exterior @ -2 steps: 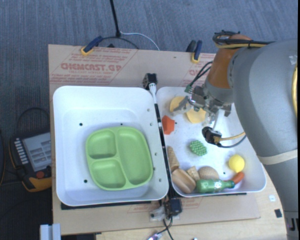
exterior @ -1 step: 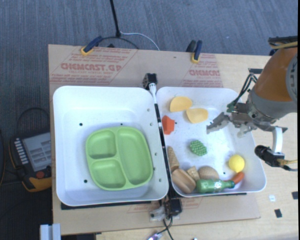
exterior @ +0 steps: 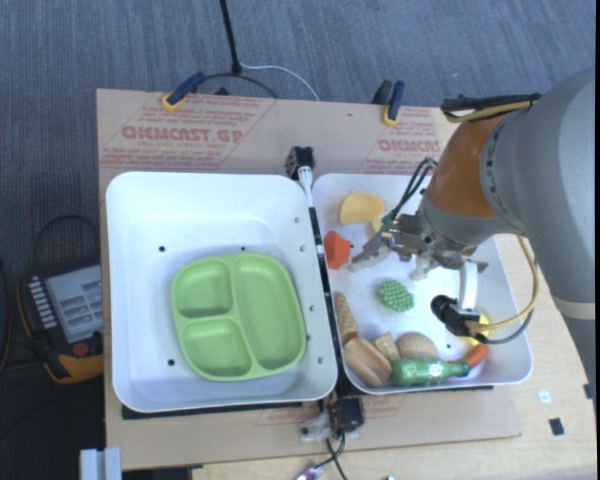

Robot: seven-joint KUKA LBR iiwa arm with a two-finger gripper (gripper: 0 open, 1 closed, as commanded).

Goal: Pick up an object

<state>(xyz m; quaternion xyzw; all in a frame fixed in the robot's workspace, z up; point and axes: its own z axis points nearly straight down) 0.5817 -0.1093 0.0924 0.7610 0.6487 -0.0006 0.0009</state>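
My gripper (exterior: 394, 258) hangs over the middle of the right bin (exterior: 505, 268), reaching in from the right. Its fingers stand open with nothing between them; one fingertip (exterior: 366, 257) lies close to a red-orange piece (exterior: 337, 248). Just below the gripper a green knobbly object (exterior: 396, 294) rests on the bin floor, apart from the fingers. A yellow-orange wedge (exterior: 361, 208) sits at the bin's far end. Along the near edge lie brown bread-like pieces (exterior: 366, 361), a tan round one (exterior: 416, 345), a green bottle-shaped item (exterior: 427, 371) and a small orange carrot (exterior: 475, 353).
The left bin (exterior: 140, 228) holds a light green divided plate (exterior: 240, 314). A tan ribbed stick (exterior: 346, 318) lies by the wall between the bins. A black-and-yellow cable (exterior: 460, 318) loops off the wrist over the right bin.
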